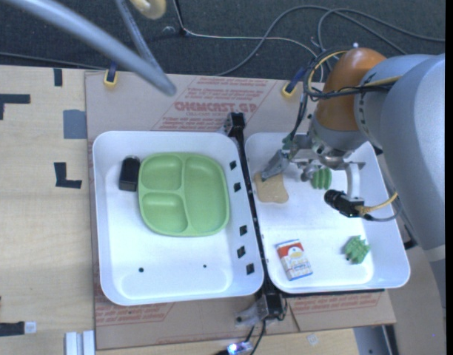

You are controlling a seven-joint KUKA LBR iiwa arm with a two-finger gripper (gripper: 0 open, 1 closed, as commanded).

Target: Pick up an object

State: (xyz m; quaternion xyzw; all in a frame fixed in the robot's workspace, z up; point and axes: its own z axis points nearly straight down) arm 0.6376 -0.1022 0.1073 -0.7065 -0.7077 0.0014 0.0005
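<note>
My gripper (pixel 315 173) hangs over the far part of the right bin (pixel 389 272), its fingers spread, so it is open. One grey fingertip (pixel 273 171) reaches left and touches the top of a flat tan piece (pixel 272 191). A small green object (pixel 320 178) lies in the gap between the fingers, not clamped. A red and white box (pixel 294 259) lies near the front of this bin. A little leafy green piece (pixel 355 249) sits at the front right.
The left bin (pixel 115 272) holds a green divided plate (pixel 183 194) and a small black block (pixel 129 174) at the plate's left edge. A black divider (pixel 245 198) runs between the bins. Cables (pixel 360 207) trail from the wrist over the right bin.
</note>
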